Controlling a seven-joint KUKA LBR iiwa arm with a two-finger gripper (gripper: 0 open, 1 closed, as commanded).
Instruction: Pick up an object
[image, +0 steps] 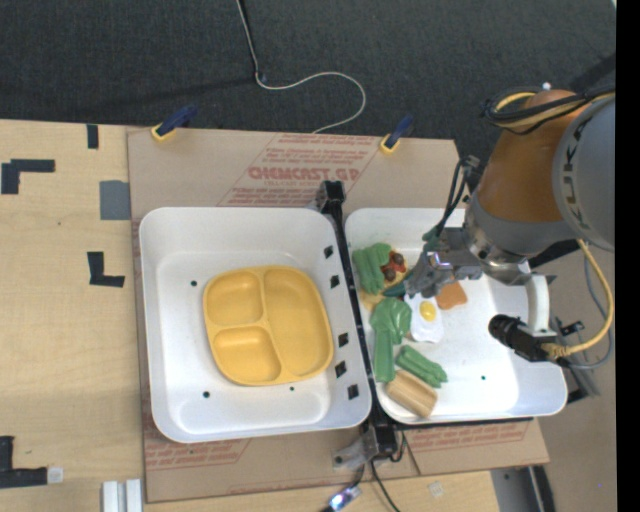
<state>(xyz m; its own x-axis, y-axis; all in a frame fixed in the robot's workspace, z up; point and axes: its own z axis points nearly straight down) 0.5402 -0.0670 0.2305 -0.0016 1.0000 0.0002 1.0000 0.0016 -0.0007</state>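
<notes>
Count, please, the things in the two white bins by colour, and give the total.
Yellow: 1, the divided plate in the left bin
Green: 3
Orange: 1
White with yellow: 1, the fried egg
Tan: 1
Total: 7

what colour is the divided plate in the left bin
Yellow. The plate shows best in the camera view, lying in the left bin.
</notes>
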